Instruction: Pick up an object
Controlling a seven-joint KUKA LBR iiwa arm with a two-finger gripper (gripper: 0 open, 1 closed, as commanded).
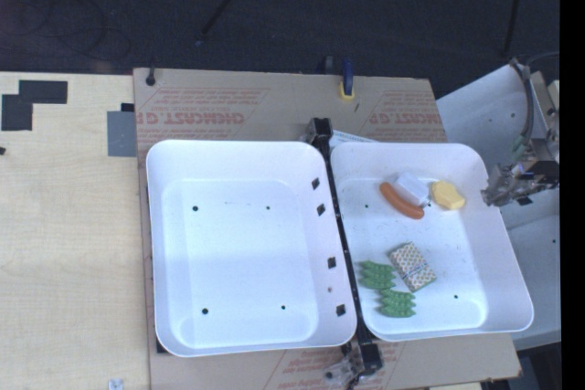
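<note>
With the gripper (512, 185) parked outside the right white plastic bin (498, 288), its jaws too blurred to tell, the orange sausage-shaped toy (402, 200) near that bin's far side seemed best approached vertically, closing across its narrow width.

Two white bins (169, 196) sit side by side on a brown board (228, 110). The board lies on a light wood bench (64, 269). A blue clamp (347, 78) grips the board's far edge.
</note>
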